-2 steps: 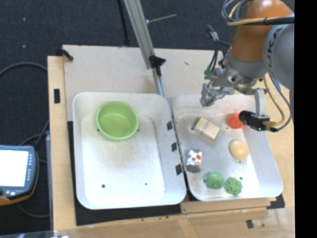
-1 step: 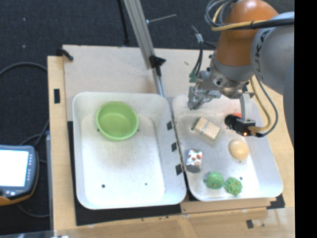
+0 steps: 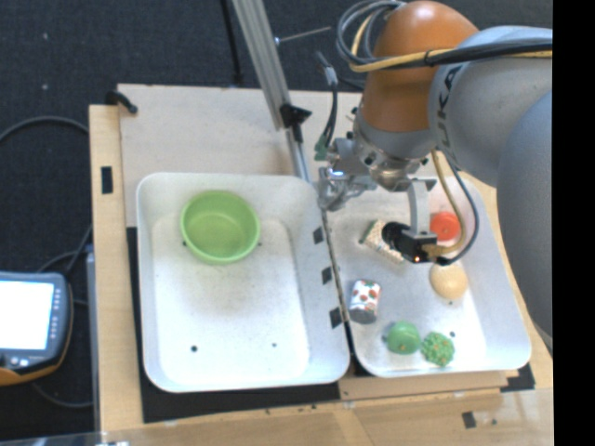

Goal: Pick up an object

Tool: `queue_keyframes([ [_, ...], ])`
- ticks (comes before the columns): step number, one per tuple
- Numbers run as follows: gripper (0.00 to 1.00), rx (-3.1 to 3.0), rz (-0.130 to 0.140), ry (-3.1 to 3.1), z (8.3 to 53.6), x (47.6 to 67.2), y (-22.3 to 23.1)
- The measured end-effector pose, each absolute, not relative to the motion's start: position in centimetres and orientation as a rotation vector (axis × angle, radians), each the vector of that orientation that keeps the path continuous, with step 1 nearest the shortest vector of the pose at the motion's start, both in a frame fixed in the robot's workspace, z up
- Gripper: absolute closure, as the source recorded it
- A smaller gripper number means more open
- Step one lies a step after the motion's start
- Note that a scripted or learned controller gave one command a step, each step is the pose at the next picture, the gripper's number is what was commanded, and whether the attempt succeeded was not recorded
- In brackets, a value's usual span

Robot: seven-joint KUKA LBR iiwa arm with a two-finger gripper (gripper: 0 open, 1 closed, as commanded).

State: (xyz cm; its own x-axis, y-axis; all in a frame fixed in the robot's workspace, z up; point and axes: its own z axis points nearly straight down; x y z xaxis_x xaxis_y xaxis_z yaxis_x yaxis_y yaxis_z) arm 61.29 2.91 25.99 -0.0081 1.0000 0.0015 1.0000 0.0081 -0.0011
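Block (image 3: pixel 376 238), small and pale with a dark green mark at its upper left end, lies in the upper middle of the right bin (image 3: pixel 488 323), its long axis slanting from upper left to lower right and its lower end partly hidden. Just up and left of it the gripper (image 3: pixel 335 189) hangs over that bin's upper left corner; whether it is clenched or released cannot be told. Farther out lie an orange-red object (image 3: pixel 445 225), a pale egg-shaped thing (image 3: pixel 448 282), a white cube with red spots (image 3: pixel 363 300), a smooth green ball (image 3: pixel 403 337) and a bumpy green ball (image 3: pixel 437 348), and a green bowl (image 3: pixel 220 227) sits in the left bin (image 3: pixel 232 333).
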Motion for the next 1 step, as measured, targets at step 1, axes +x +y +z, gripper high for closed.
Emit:
queue_keyframes([
  [1, 1.0, -2.212, 0.0, -2.229, 25.61, 58.55, 8.13],
])
